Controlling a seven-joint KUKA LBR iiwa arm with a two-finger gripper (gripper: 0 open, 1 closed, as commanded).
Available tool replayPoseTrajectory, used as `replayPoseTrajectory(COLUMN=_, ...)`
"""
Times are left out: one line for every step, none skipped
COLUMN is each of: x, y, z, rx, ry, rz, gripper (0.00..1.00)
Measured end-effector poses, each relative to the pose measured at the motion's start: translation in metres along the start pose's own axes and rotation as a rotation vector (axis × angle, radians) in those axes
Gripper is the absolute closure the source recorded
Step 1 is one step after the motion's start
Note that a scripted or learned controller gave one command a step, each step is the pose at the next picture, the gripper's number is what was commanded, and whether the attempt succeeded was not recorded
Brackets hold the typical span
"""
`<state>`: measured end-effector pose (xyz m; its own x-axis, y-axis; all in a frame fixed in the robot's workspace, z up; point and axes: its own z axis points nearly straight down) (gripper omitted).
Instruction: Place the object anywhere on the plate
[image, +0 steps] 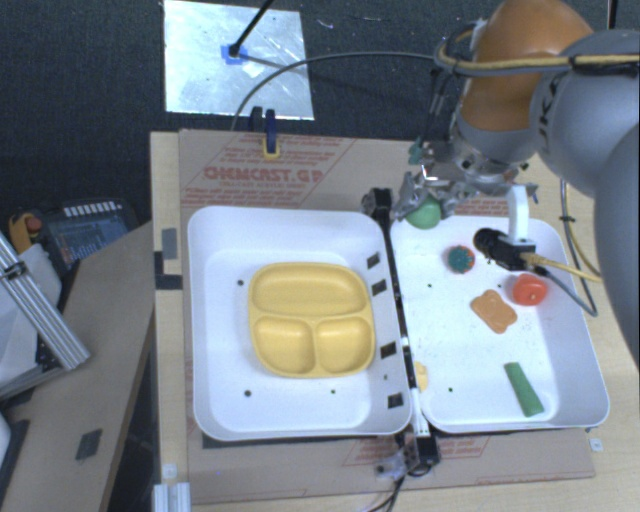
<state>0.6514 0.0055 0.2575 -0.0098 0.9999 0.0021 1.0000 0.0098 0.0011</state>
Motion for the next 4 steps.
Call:
replayPoseTrajectory(x=0.047, y=0.001, z=0.024, rx=0.001, ry=-0.001, rz=0.001, gripper=1.00)
replayPoseTrajectory(x=0.102, y=0.003, z=0.039, rx=0.000, ry=0.000, rz=0.001, gripper=1.00)
replayPoseTrajectory(x=0.116, y=-0.013, z=0.027, rx=0.001, ry=-0.001, rz=0.004, gripper=1.00)
replayPoseTrajectory(x=0.115, y=-0.012, z=0.027, rx=0.000, ry=-0.001, rz=0.004, gripper=0.00)
